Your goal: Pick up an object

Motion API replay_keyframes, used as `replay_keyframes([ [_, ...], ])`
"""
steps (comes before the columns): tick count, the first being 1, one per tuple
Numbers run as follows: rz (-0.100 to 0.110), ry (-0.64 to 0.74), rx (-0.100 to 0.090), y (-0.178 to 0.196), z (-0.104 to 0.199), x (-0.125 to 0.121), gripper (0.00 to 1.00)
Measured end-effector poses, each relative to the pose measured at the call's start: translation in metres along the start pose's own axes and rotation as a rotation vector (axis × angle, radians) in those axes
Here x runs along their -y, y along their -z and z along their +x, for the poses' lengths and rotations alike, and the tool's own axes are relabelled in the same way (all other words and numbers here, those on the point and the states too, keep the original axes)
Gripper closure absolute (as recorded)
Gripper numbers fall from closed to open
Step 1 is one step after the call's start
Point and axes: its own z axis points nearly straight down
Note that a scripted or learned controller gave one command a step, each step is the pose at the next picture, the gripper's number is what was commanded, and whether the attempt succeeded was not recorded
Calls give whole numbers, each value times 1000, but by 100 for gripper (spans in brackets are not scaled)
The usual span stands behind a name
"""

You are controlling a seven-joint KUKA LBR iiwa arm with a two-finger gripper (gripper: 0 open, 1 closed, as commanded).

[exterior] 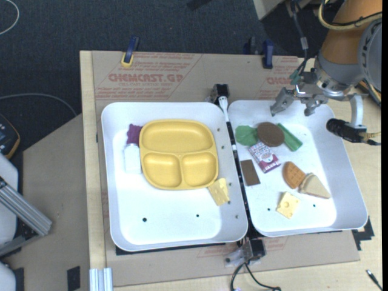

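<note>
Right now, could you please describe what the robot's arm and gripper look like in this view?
The arm comes in as a bulky rounded body, grey with a broad orange band above the wrist. Yellow and dark cables loop around its top. Below the wrist sits a pale metal collar, then the gripper, a small grey metal piece with two thin fingers. A black cylindrical part with a cable shows just beside it.

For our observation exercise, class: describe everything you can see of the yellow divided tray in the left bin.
The yellow divided tray is a rounded rectangle that looks like matte plastic, with one long compartment along its far side and two smaller ones along its near side. All three compartments look bare. It lies flat, right side up, in the left bin, towards the far end. A purple item and a white item lie against its left edge, and a pale yellow cheese-like wedge sits at its near right corner.
</note>
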Motion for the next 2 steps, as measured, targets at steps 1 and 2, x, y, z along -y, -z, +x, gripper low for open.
replay_keyframes([
  [1, 0, 0, -1, -57, 10, -2, 0],
  [2, -2, 0, 1, -93, 11, -2, 0],
])
